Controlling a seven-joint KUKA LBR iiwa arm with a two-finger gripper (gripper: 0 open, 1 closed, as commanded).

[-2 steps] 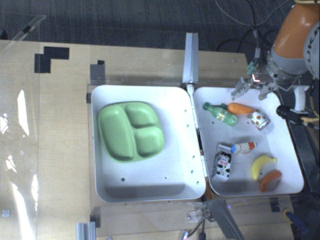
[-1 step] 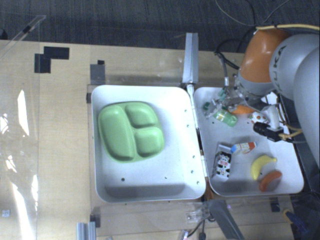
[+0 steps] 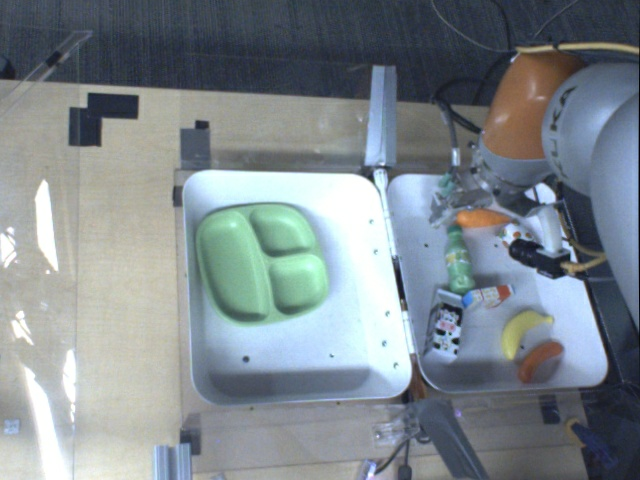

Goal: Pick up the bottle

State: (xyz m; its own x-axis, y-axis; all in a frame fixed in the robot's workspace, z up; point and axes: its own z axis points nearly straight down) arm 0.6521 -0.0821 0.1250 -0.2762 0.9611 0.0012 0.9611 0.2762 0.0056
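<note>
A small green bottle (image 3: 458, 260) was noted in the right bin (image 3: 590, 368), lying lengthwise near the bin's left wall, in its upper half. The body appeared translucent green plastic, slim and rounded, with a paler label band around the middle; the neck end pointed toward the bin's far edge.

The gripper (image 3: 462, 196) was observed at the far edge of the right bin, just beyond the bottle's upper end. Its metal parts were seen as a blurred tangle; how wide the jaws stood could not be told, and nothing could be made out between them. Above it the orange band and the smooth grey shell of the arm (image 3: 590, 118) were seen at the bin's far right corner.

Just beside the gripper, an orange carrot-shaped piece (image 3: 487, 219) lay crosswise, near the bottle's top. A small white tube with red and blue ends (image 3: 487, 295) lay just right of the bottle's lower end. A dark printed packet (image 3: 447, 329) was recorded near the bin's left wall, below the bottle. A yellow banana (image 3: 523, 331), curved and glossy, and a rounded orange-red item (image 3: 541, 359) sat toward the near right corner, touching or nearly so.

In the left bin (image 3: 300, 378), a green sectioned tray (image 3: 262, 261) of matte plastic, three rounded compartments, was recorded toward the far left corner
</note>
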